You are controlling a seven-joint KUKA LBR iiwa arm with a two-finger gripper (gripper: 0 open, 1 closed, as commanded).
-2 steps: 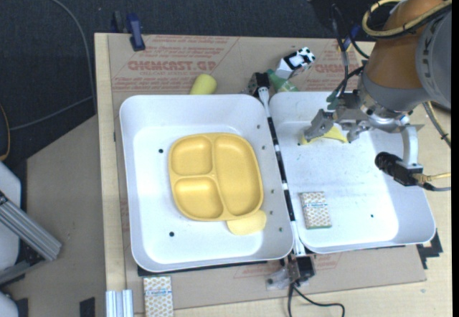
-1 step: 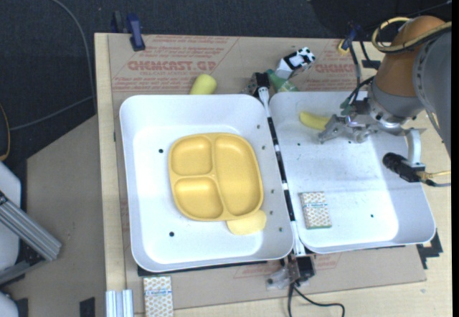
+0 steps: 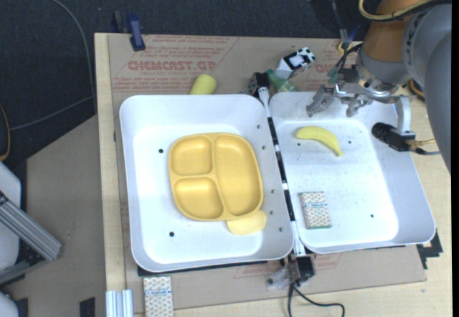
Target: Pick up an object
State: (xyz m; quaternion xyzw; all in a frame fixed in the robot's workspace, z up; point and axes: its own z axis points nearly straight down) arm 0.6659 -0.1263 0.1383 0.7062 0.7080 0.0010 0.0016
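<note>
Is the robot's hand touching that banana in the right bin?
Apart. The camera view shows the hand above the bin's far edge, with bare white bin floor between it and the banana.

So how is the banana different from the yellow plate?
The banana lies in the right bin; the yellow plate sits in the left bin. The banana is small, thin and curved; the plate is big, flat and split into three compartments. Both are yellow.

Banana point(image 3: 320, 138) and packet point(image 3: 315, 209) in right bin point(image 3: 401, 201); tray point(image 3: 214, 176) in left bin point(image 3: 143, 165).
</note>
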